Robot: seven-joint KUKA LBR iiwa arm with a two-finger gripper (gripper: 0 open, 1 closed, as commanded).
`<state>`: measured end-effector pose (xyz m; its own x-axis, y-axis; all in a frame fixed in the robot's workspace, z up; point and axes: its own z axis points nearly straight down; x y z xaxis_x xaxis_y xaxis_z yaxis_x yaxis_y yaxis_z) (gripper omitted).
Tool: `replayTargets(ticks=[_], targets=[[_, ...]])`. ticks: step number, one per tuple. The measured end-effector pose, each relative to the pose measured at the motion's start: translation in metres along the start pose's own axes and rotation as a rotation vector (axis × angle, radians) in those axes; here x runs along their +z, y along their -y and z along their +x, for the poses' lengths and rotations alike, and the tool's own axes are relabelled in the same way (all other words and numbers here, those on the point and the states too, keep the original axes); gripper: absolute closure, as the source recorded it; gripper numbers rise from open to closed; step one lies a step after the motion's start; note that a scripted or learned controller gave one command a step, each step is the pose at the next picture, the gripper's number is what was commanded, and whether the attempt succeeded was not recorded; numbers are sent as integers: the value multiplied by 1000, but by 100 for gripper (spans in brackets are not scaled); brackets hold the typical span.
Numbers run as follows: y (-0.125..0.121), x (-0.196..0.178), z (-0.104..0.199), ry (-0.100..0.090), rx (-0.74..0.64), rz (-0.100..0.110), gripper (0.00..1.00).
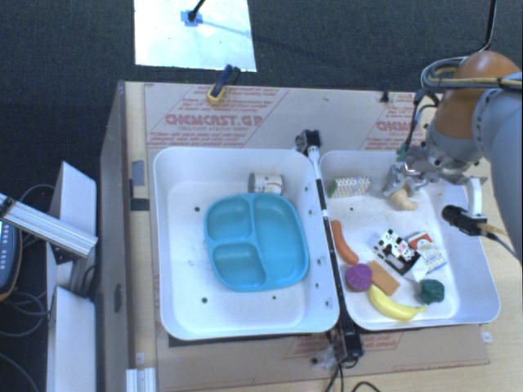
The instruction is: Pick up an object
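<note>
White bins sit side by side on the tabletop, the left bin at frame centre and the right bin toward the right of the frame. At the upper right the grey arm reaches down, and its gripper hangs over the upper part of the right bin, right at a pale, cream-coloured lump. Whether the fingers are apart, together or clamped on that lump cannot be told. Lower in the same bin lie a carrot, a purple ball, an orange block, a banana, a black-and-white toy, a small carton and a dark green piece. A pale mesh basket stands near the bin's upper left corner. The left bin holds a blue tray with a small can just above it.
</note>
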<state>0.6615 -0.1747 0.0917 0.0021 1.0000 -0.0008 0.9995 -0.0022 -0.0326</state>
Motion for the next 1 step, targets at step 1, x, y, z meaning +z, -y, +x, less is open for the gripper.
replayTargets(ticks=[1], targets=[[36,-46,78,-1,-6,-36,100]])
